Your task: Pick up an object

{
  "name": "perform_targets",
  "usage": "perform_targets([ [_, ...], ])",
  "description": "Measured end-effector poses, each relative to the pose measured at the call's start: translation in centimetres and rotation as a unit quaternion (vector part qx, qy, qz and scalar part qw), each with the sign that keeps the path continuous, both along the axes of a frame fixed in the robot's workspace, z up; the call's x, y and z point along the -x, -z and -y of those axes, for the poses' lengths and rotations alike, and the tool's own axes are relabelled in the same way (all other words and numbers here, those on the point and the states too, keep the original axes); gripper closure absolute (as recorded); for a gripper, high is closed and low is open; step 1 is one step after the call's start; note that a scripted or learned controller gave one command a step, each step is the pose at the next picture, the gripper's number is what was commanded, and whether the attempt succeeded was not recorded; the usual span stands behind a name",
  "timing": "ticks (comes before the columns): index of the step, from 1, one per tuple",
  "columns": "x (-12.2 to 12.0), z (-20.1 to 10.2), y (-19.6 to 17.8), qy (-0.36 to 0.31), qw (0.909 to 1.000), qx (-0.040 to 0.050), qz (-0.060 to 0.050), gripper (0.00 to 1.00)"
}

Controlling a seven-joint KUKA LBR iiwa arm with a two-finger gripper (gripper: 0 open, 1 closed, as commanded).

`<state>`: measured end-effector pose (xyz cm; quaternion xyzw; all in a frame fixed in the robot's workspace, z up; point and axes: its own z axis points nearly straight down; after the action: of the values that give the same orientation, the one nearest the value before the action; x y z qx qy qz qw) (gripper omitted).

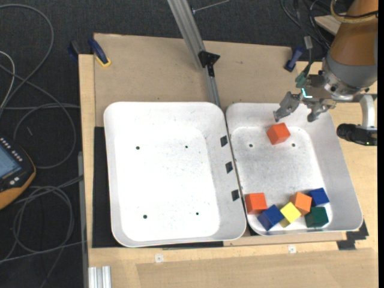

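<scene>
The wooden bench (156, 59) is the largest thing in view, a pale board lying on dark carpet strewn with cables. On it the left bin (120, 161) — taken here as the landmark — is a wide, shallow white tray with four small dark dots on its floor. Touching its right side is the right bin (336, 179), narrower, joined to it along a seam marked by three small black clips. A grey metal rail (189, 35) slants down from the top edge of the view and ends just above the landmark bin's upper right corner.

The arm (354, 41), grey with an orange band, comes in well to the right of the left bin, above the far end of the right bin. Its gripper (303, 108) hangs over the right bin's upper rim with the two fingers spread wide apart and nothing between them.

Just below the gripper, and apart from it, an orange-red cube (278, 133) sits tilted on the right bin's floor, near its far end.

The other blocks crowd the right bin's near edge, level with the left bin's lower right corner — an orange block (256, 202) nearest the seam, then a blue block (270, 216), a yellow block (290, 212), a second orange block (303, 201), another blue block (318, 196) and a dark green block (317, 216). These last five touch or nearly touch one another.
</scene>
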<state>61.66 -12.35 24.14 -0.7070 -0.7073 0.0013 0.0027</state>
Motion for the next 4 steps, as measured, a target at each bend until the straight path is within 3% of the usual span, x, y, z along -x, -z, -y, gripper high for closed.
perform_targets([
  [1, -0.1, 0.0, -0.3, 0.0, 1.0, 0.0004, 0.002, 0.0],
  [2, -0.6, -0.5, 5.8, -0.001, 1.0, 0.0001, -0.001, 0.0],
  [4, 0.2, -0.7, 14.5, 0.0, 1.0, 0.0001, -0.001, 0.0],
])
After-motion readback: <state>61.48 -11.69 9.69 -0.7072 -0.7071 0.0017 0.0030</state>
